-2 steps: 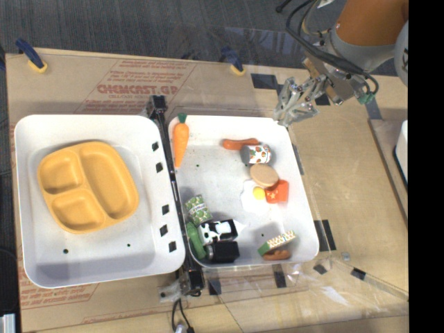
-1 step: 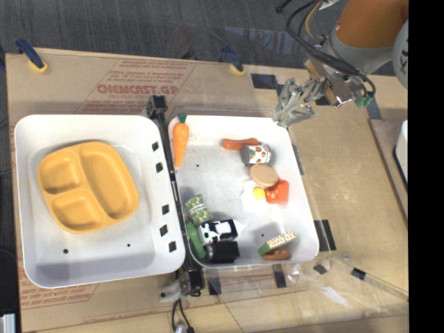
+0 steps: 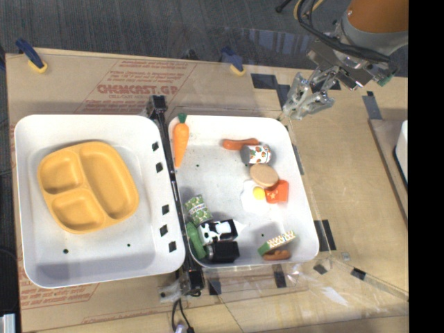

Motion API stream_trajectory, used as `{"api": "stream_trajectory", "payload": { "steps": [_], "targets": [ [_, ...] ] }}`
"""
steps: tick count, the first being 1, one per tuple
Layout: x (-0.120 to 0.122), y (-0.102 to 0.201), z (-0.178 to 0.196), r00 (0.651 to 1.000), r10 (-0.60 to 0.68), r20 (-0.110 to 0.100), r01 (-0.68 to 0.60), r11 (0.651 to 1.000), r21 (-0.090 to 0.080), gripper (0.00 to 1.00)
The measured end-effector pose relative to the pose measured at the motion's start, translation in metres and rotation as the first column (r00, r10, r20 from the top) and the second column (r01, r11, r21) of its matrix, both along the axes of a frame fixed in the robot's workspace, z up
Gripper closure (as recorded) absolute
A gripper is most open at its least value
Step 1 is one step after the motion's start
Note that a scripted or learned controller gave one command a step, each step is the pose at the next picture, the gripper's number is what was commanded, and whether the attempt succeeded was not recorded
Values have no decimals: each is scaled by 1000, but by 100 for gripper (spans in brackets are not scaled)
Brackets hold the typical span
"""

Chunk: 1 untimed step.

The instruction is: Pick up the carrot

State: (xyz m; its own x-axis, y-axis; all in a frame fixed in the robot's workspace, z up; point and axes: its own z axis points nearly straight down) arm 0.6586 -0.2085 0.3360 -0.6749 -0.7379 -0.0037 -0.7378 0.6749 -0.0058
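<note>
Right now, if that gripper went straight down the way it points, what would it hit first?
Probably the right bin's far-right corner rim or the bench beside it, not the carrot; the gripper hangs there, though depth is unclear.

Carrot (image 3: 180,140) lies in right bin (image 3: 302,207), against its left wall.

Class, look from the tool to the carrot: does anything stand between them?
Nothing visible does. The tool hangs outside the right bin's far right corner; the carrot lies at its far left wall, with bare floor between. The sausage lies nearer.
</note>
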Motion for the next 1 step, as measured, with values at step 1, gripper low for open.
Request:
{"api": "stream_trajectory", "payload": {
  "steps": [1],
  "targets": [
    [-5, -2, -25, 913, -408, -5, 408, 913, 1, 100]
  ]
}}
